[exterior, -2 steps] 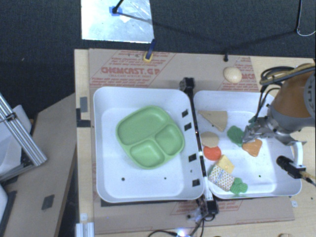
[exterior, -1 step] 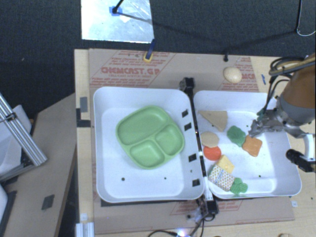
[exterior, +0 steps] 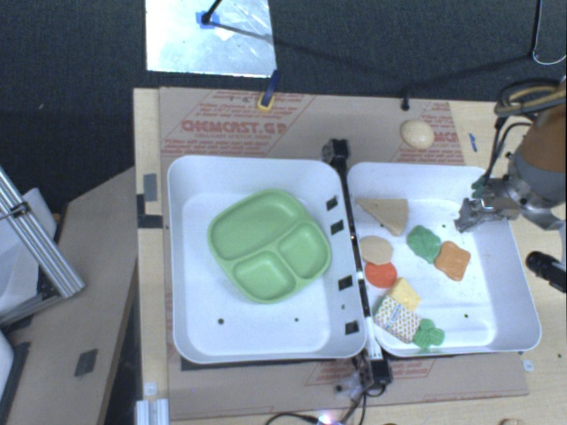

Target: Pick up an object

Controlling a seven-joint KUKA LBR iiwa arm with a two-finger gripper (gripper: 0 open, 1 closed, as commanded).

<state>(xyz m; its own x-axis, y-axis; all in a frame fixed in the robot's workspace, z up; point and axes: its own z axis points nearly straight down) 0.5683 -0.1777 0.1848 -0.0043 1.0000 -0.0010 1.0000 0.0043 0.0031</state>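
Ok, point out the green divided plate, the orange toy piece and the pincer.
green divided plate (exterior: pixel 269 246): camera view, on the ridge between its compartments.
orange toy piece (exterior: pixel 453 260): camera view, middle of its top face.
pincer (exterior: pixel 468 218): camera view, between its fingertips.

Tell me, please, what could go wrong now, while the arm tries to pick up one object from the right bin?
1. The orange piece and the green piece lie touching, so the gripper may push or catch both.
2. The gripper hangs near the right bin's far corner; a descent here could strike the wall.
3. The lower objects, such as the yellow block, are crowded, so grasping one may shift its neighbours.
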